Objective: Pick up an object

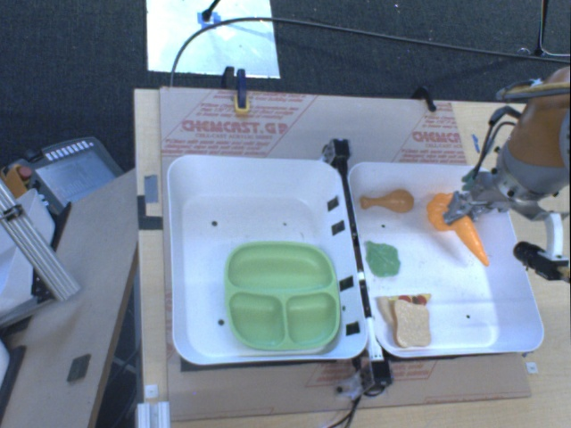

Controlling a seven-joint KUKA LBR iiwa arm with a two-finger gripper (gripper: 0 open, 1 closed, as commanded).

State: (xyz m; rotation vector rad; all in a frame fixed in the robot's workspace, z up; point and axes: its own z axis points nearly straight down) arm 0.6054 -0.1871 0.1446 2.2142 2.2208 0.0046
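Observation:
The right bin (513,328) holds an orange carrot (462,226), a tan drumstick (389,201), a green leafy piece (383,259) and a sandwich (410,321). My gripper (463,206) hangs at the carrot's thick upper end, low in the bin's far right part. The grey wrist and orange band rise to the right of it. Whether anything sits between the gripper's parts is hidden by the wrist and the carrot's colour.
The left bin (196,194) carries a green divided plate (281,294) near its front. A black divider clip line (348,239) runs between the bins. A black fixture (541,259) sticks in from the right edge. A yellow clamp (241,92) holds the board at the back.

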